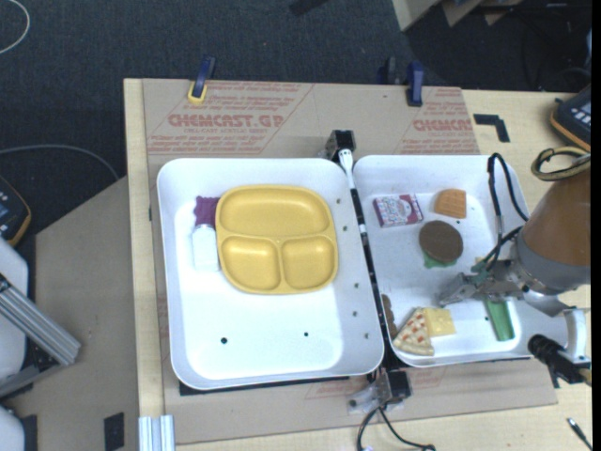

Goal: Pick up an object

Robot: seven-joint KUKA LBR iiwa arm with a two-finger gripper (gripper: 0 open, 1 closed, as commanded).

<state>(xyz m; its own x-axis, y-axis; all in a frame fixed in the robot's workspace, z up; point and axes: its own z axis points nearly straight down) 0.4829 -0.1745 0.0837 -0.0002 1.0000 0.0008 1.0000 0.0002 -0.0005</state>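
The right bin (423, 163) holds a pink and white packet (397, 210), an orange wedge (451, 203), a brown round patty (439, 241) with a green leaf under it, a pizza slice (414, 334), a yellow cheese square (440, 322) and a green stick (501, 319). My gripper (474, 285) is low in this bin's right half, just below and right of the patty and up-left of the green stick. The arm's grey and orange wrist (559, 242) hides the bin's right wall.
The left bin (263, 350) carries a yellow three-part plate (277, 238), with a purple item (205, 209) and a white item (203, 248) at its left. Clamps stand at the bench's back edge (198, 90) (414, 83). A black cable (502, 186) loops over the right bin.
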